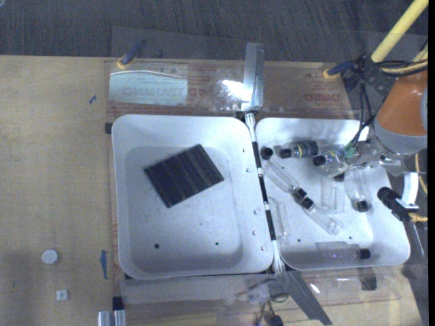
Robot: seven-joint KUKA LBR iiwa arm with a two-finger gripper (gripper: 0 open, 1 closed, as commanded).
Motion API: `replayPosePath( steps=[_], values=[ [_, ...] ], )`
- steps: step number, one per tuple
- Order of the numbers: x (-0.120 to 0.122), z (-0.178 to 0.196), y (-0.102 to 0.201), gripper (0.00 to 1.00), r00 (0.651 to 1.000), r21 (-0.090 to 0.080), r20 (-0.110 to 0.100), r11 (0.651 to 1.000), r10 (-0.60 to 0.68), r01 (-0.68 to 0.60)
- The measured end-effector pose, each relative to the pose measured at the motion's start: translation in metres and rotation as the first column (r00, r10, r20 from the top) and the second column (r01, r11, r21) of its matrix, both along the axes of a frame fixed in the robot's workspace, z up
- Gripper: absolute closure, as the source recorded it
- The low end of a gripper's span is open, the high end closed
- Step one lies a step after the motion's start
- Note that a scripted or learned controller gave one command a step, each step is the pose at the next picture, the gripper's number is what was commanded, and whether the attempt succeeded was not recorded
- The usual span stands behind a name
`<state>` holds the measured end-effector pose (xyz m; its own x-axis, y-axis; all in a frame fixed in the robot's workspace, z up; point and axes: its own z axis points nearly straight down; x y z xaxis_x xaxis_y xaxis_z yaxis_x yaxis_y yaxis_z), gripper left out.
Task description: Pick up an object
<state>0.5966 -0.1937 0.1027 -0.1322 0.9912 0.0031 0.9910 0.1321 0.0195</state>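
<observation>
My end effector (353,160) sits low over the right bin (391,250), among the clear vials, but it is too small and cluttered here for me to tell how it is set, or whether anything is caught in it. The things I might pick lie there: clear vials with dark caps, a cluster near the top (299,149), a long one (289,185) slanting near the divider, and another (340,252) along the bottom wall. They are transparent, round and crowded, so I judge a grasp may slip, roll one aside, or nudge a neighbour. The bin wall close by could block me. The left bin (129,202) holds a dark ribbed flat panel (183,174), well apart. A small round disc (49,256) lies on the surface (47,148).
</observation>
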Motion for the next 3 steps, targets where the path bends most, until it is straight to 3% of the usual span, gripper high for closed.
replayPosePath(
  steps=[1,2,3],
  values=[
    [0.027,0.114,0.03,1.0,0.996,-0.008,-0.016,0.996,-0.091,0.091],
    [0.027,0.114,0.031,0.0,0.996,-0.008,-0.017,0.996,-0.091,0.091],
    [0.003,-0.007,0.002,0.0,0.989,-0.006,-0.018,0.989,-0.145,0.145]
  ],
)
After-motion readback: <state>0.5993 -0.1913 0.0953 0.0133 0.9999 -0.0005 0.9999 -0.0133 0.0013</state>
